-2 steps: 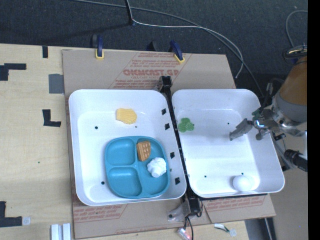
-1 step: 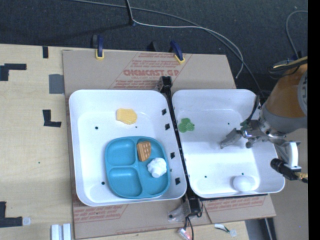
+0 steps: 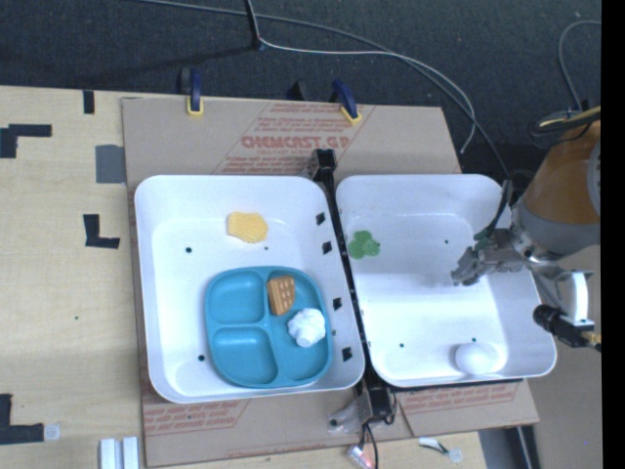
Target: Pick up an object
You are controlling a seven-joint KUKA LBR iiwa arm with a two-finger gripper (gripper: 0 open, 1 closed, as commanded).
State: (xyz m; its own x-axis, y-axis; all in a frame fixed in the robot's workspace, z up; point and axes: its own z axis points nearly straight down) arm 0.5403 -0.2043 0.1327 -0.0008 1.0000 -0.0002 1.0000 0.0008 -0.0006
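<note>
Two glossy white bins (image 3: pixel 156 213); blue three-compartment tray (image 3: pixel 234 340), waffle (image 3: pixel 281 294), fluffy ball (image 3: pixel 308 327) inside. Broccoli (image 3: pixel 364 245) at gripper's (image 3: pixel 469 270) 9 o'clock; grip state unclear.

Hand (image 3: pixel 467 270) hangs over the right bin (image 3: pixel 430 189) (green piece (image 3: pixel 364 245) well apart).

1 fixed camera looks down at a slant from above the worktop (image 3: pixel 59 262), far enough back to take in both white bins whole. The left bin (image 3: pixel 156 213) lies well apart from the gripper (image 3: pixel 467 270), across the frame; the right bin (image 3: pixel 410 189) lies under it. The arm (image 3: pixel 562 198) enters from the frame's right side.
</note>
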